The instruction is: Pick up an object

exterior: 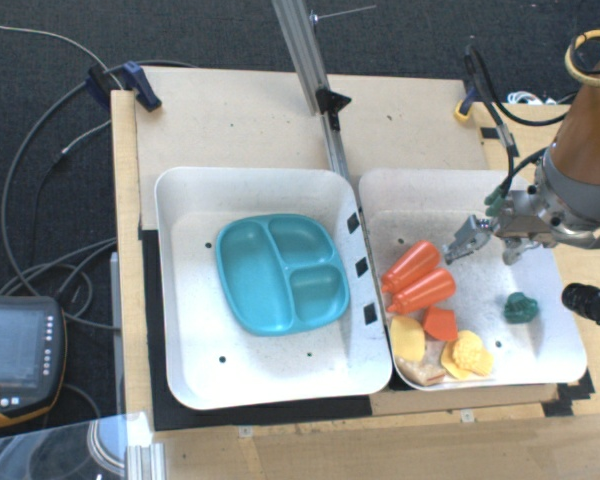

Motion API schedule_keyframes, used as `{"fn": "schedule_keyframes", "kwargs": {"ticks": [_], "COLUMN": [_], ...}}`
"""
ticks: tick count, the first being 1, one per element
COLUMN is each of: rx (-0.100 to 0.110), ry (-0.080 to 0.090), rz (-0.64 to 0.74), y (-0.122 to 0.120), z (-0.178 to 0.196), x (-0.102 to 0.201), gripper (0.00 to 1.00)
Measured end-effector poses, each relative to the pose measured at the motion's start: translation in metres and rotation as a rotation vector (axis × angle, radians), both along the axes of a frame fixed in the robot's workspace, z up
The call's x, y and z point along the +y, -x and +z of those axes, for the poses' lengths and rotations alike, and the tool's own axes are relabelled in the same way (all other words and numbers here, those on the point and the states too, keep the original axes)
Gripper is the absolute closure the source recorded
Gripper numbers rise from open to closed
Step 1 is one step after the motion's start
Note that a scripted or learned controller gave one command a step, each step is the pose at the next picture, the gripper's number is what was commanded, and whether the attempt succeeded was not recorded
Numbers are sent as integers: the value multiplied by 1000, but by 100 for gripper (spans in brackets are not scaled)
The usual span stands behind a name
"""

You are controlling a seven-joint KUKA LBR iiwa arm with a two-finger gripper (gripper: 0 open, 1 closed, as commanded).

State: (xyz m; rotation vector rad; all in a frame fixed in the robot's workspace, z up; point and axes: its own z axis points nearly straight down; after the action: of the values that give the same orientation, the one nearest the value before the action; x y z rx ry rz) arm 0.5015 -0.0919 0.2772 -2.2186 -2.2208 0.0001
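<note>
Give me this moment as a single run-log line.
gripper: over right bin, nothing seen held | nearest: orange carrots | green toy: loose | left bin: teal plate

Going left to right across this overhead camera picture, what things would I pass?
Small grey screen device → teal divided plate → orange carrots → gripper → dark green toy.

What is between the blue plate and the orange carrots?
In the camera view, the white bin walls with black marks stand between the blue plate and carrots.
</note>
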Motion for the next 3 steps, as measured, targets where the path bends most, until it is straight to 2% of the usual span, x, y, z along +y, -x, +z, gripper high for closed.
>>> {"fn": "schedule_keyframes", "kwargs": {"ticks": [1,2,3], "rx": [-1,4,8], "ry": [0,-1,-1], "rz": [0,-1,-1], "y": [0,1,1], "z": [0,-44,-106], "x": [0,7,13], "gripper": [0,0,0]}}
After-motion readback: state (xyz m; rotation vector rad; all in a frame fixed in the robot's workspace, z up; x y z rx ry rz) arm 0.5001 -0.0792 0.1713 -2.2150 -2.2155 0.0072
